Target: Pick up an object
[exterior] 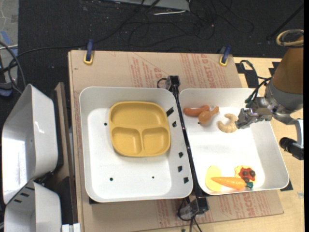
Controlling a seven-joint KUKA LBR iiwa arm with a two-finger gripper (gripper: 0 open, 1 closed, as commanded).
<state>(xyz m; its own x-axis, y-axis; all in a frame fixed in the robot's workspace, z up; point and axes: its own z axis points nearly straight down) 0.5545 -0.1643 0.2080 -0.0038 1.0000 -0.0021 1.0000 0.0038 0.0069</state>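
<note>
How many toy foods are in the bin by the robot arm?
About 5, some touching: red plastic sausage, orange lump, beige curved piece at the gripper, orange carrot on yellow piece, red-yellow toy.

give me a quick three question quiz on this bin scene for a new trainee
1. True or false: the yellow divided plate lies in the left bin.
2. Multiple choice: which item lies nearest the end effector? A) the carrot B) the cashew-shaped piece C) the sausage
3. Fill in: the carrot lies near the ___ edge of the right bin.

Key: 1 true; 2 B; 3 front (the one nearest the camera).
</note>
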